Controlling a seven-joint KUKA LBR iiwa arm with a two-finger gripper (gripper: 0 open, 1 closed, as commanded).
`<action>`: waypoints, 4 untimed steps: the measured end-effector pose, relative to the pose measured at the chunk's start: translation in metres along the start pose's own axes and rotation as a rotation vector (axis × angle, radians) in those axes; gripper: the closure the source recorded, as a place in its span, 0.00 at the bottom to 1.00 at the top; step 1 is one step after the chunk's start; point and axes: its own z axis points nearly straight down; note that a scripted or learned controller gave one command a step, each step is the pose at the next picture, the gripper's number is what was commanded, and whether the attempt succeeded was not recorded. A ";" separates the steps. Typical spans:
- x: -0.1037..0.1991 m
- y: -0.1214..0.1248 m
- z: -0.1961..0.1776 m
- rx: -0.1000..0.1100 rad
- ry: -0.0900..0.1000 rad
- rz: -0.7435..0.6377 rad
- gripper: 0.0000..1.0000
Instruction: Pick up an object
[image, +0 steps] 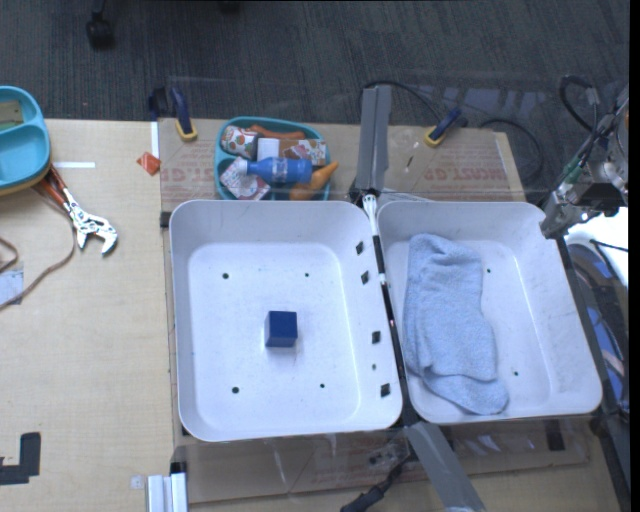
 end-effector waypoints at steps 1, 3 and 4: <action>0.114 -0.022 0.083 0.001 0.001 0.139 1.00; 0.064 -0.081 0.022 -0.001 0.000 0.238 0.00; 0.029 -0.112 0.037 -0.001 0.001 0.022 0.00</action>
